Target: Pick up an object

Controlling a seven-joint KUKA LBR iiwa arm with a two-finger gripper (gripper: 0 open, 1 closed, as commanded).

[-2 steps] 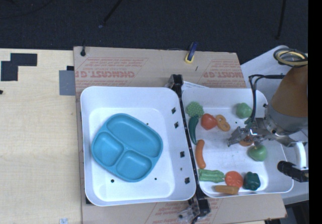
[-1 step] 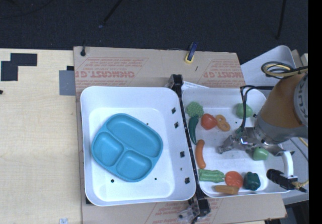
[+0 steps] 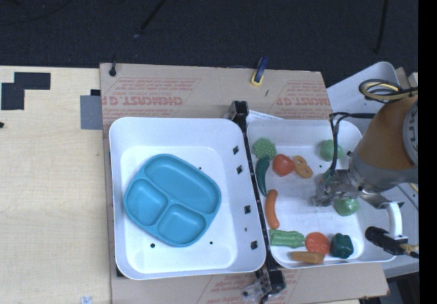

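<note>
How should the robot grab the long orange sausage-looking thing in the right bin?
Grip the orange sausage-shaped toy across its narrow middle, coming straight down from above. It lies flat and runs roughly up and down in the view, so the jaws would likely do best closing from its left and right. The bin wall sits close on its left, leaving less room there, while bare floor lies on its right.

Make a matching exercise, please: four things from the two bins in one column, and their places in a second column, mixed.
Things:
1. blue divided plate
2. broccoli
3. dark green pepper
4. orange sausage

Places:
a. far left corner of the right bin
b. left bin
c. near edge of the right bin, toward its right
d. left side of the right bin, halfway down

Pairs: 1-b, 2-a, 3-c, 4-d
</note>
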